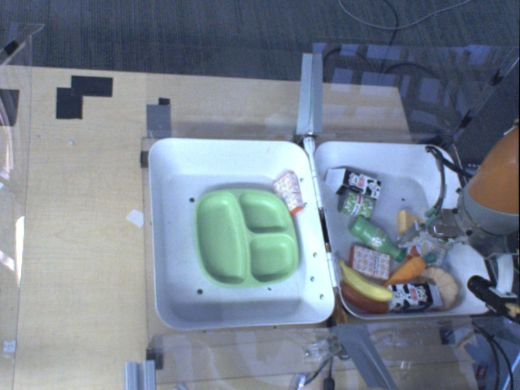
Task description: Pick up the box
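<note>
**Camera view: arm at the right bin's far edge, box lying among the clutter**

We see two white bins side by side on the wooden bench point(81, 242). The left bin point(166, 299) holds a green divided tray point(244, 236); a small red-and-white packet point(288, 192) leans against the bin's right wall, just beside the tray's upper right corner.

The right bin point(406, 162) is crowded. We note two dark cartons with white print near its top point(357, 184), a green bottle point(374, 236) lying at a slant below them, a small yellow piece point(403, 220), a carrot point(406, 270), a banana point(363, 283) along the lower left over something red, a black-and-white can point(410, 296) on its side, and a pale round bun point(443, 281).

The box point(370, 262), red with a white pattern, lies flat near the bin's lower middle, between the bottle and the banana, touching the carrot's left end.

The arm point(496, 187) enters from the right, its orange band over the bin's right rim. The gripper point(428, 232) sits low among cables beside the yellow piece, up and to the right of the box and apart from it. We cannot tell how wide its fingers stand, and we see nothing held between them.
</note>
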Robot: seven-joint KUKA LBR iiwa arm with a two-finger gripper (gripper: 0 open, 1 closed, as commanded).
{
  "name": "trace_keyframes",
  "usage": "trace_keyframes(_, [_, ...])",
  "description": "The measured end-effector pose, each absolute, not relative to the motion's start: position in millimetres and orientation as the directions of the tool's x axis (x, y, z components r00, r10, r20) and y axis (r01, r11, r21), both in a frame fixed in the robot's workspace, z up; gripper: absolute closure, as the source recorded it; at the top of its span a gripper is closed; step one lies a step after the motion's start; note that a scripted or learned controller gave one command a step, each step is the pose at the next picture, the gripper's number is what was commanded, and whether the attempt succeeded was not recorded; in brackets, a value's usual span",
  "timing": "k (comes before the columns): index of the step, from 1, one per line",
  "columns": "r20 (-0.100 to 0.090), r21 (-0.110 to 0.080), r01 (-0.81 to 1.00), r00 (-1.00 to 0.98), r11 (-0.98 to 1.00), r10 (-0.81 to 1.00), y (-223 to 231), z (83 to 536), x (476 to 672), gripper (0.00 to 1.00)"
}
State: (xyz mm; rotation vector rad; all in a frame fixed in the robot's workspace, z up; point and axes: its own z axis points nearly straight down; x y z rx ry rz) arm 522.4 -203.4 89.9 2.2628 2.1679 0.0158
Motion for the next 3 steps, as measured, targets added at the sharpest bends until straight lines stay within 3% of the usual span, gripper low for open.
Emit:
trace_keyframes(1, [-0.005,0.018,1.0,0.023,-0.023,1.0,-197,90,506.2,0.0])
trace_keyframes(2, [-0.003,0.014,1.0,-0.003,0.003,1.0,-194,89,577.5,0.0])
trace_keyframes(3, [0.0,0.012,1.0,0.02,-0.02,1.0,-204,90,517.2,0.0])
